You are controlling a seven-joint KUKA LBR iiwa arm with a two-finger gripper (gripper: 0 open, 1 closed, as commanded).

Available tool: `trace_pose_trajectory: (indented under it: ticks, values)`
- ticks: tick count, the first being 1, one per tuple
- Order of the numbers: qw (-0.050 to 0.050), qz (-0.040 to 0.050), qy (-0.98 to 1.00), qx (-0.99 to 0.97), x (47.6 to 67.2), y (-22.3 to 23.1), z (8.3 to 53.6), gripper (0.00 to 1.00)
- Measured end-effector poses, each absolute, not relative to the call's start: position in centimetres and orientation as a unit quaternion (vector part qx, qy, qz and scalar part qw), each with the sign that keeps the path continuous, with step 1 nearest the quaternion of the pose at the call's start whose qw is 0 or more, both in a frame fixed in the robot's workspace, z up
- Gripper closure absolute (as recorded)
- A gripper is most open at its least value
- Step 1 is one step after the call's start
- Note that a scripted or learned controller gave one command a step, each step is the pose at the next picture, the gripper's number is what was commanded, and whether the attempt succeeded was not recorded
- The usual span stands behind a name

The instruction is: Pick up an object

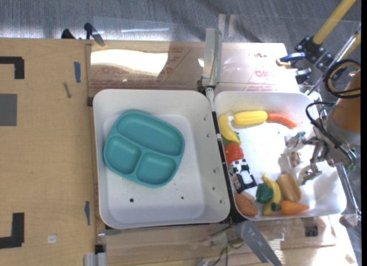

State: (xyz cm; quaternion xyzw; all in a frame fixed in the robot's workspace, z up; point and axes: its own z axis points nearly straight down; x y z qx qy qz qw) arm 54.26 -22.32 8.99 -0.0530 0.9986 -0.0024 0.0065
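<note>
A teal divided plate [144,148] is seen in the left bin [109,105]. Toy foods, including a yellow corn cob [250,118] and a carrot [293,206], are scattered in the right bin [327,196]. The gripper [301,161] is poised above its floor, fingers spread, nothing clamped

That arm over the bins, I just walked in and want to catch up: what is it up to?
The arm reaches in from the right with its claw over the right bin, which holds toy food: a corn cob, a banana, a carrot, a bread roll and more. Nothing shows between its fingers, so no pick has happened yet. The left bin holds a teal divided plate.
</note>
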Motion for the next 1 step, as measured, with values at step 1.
trace_pose_trajectory:
  ticks: [1]
  values:
    - [0.006,-0.0009,0.997,-0.073,54.95,-16.34,8.98,0.0]
